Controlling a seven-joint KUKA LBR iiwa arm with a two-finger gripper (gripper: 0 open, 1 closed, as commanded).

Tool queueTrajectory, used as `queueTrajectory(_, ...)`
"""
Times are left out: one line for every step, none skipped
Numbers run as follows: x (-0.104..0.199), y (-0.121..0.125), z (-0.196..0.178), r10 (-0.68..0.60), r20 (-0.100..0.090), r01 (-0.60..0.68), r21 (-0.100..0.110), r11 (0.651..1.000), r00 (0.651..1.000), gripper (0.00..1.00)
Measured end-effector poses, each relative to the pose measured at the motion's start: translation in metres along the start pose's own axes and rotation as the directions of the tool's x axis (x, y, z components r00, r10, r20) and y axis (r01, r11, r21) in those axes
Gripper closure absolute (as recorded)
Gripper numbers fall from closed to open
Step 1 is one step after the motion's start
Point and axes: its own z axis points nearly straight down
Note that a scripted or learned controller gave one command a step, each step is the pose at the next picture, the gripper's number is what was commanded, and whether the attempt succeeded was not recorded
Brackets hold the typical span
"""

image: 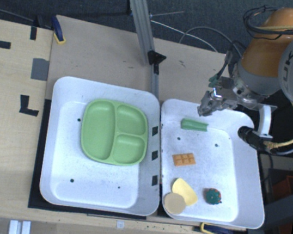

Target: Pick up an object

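Two shallow white bins sit side by side on the bench. The left bin (pixel 59 144) holds one thing: a light green divided plate (pixel 115 132) with three compartments, lying flat toward the bin's upper middle. The right bin (pixel 247 179) holds five small objects. One green oblong piece (pixel 194 125) lies near the bin's far edge. One orange waffle-like square (pixel 184 159) lies below it, well apart, around the middle of the bin's left half. At the near edge, one pale yellow wedge (pixel 186 192) touches one tan round disc (pixel 174 203), which sits just at its lower left against the bin's front rim. One small dark green rounded object with a red spot (pixel 212 196) lies to the right of the wedge, near but apart from it. The single arm reaches in from the right, its orange band high in the view, and its gripper (pixel 207 108) hangs over the far rim of the right bin, just above and to the right of the green oblong piece. Nothing shows between its tips, and how they are set cannot be told from this view.
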Motion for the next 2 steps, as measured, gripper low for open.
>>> queueTrajectory(0.048, -0.020, -0.005, -0.002, -0.001, 0.002, -0.001, 1.000, 1.000, 1.00)
queueTrajectory(0.091, -0.045, -0.002, -0.001, 0.000, 0.001, 0.000, 1.000, 1.000, 1.00)
